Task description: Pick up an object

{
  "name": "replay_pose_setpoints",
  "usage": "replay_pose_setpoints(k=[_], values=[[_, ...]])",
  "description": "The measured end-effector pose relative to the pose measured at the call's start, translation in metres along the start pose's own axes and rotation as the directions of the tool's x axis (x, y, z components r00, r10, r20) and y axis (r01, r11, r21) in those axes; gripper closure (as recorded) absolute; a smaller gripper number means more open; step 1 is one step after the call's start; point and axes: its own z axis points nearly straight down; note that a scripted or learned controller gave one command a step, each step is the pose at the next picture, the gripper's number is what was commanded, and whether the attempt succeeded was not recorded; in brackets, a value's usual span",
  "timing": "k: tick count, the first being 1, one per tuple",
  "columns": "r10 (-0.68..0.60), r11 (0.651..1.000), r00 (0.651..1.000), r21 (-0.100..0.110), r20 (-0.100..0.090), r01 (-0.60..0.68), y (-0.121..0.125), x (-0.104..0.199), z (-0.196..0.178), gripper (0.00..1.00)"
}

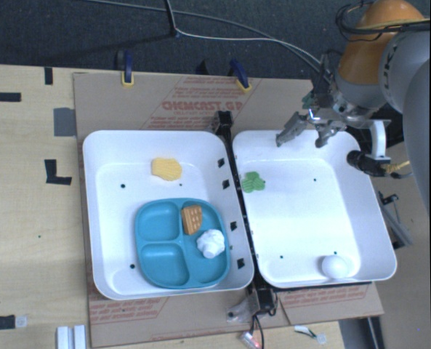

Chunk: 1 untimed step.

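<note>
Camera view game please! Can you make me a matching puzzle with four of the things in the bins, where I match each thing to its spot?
Things:
1. yellow piece
2. green piece
3. white ball
4. waffle-like brown piece

Places:
A. near corner of the right bin
B. on the blue tray
C. left bin floor, beyond the tray
D. right bin, by the wall between the bins

Pairs: 1-C, 2-D, 3-A, 4-B
</note>
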Motion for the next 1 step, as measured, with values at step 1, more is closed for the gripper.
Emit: replay_pose_setpoints(k=[1], values=[[-0.006,1.0,1.0,-0.007,0.0,0.006,-0.023,0.0753,-0.0727,0.0]])
